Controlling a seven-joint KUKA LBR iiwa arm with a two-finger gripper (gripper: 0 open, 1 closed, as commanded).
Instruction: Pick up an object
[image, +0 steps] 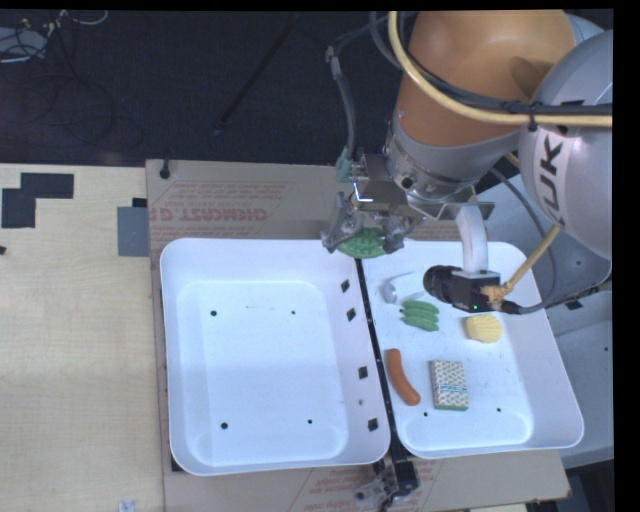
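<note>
My gripper hangs over the far end of the divider between the two white bins. A flat green object sits between its fingers, and the gripper is shut on it. In the right bin lie a green pea pod, a yellow corn piece, an orange sausage-shaped piece, a small patterned box and a small white item.
The left bin stands beside the right one on a cardboard sheet. The arm's large grey and orange body looms over the far right. Wooden bench top extends to the left.
</note>
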